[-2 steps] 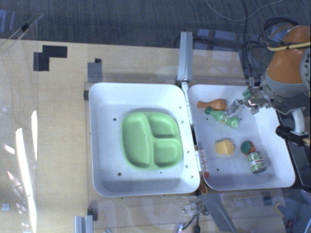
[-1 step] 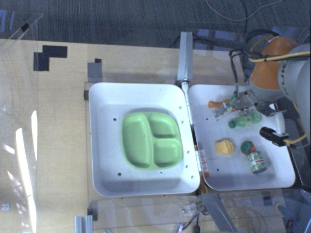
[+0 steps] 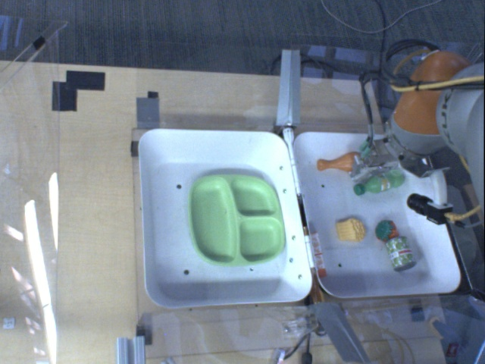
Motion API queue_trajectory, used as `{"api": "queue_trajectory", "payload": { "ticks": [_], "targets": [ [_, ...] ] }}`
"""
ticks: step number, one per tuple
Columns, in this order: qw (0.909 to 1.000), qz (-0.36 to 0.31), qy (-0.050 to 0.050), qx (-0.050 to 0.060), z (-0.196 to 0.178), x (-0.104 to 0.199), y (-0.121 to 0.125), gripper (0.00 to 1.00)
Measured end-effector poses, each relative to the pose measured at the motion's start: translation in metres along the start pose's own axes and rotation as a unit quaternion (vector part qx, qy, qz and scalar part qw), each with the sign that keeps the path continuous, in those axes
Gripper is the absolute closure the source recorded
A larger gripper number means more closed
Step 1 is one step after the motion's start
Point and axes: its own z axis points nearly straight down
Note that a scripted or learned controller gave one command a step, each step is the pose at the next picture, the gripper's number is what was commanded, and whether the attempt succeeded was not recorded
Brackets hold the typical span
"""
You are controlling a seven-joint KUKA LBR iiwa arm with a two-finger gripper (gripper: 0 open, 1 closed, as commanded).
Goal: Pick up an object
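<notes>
In the camera view, two white bins sat side by side on the bench. The left bin (image 3: 159, 279) held a green tray (image 3: 236, 218) with three compartments, lying flat near its middle. The right bin (image 3: 333, 279) held the loose objects. The arm (image 3: 443, 105), grey with its orange band, came in from the right and reached down over the far part of the right bin, with the gripper (image 3: 371, 161) low near the bin's far edge. An orange carrot (image 3: 337, 163) lay just to the left of the gripper, its thick end pointing toward the gripper and seemingly touching or nearly touching it. A green bottle (image 3: 379, 183) lay on its side just nearer the camera than the gripper, close under it. Whether the gripper was spread or closed could not be told, since the tip was small and cluttered against these two objects, and nothing could clearly be seen clamped in it. Well apart from the gripper, nearer the camera, lay a yellow block (image 3: 350, 230), and to its right a can (image 3: 400, 252) with a green top and a red mark beside it.
</notes>
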Motion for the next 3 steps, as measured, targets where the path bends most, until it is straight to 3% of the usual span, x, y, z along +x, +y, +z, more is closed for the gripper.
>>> {"api": "queue_trajectory", "payload": {
  "ticks": [1, 2, 3],
  "targets": [
    [0.9994, -0.033, 0.001, 0.004, -0.145, 0.072, 0.008, 1.00],
    [0.9994, -0.033, 0.001, 0.004, -0.145, 0.072, 0.007, 0.00],
    [0.9999, 0.011, 0.001, 0.006, -0.058, 0.019, -0.030, 0.00]
  ]
}}
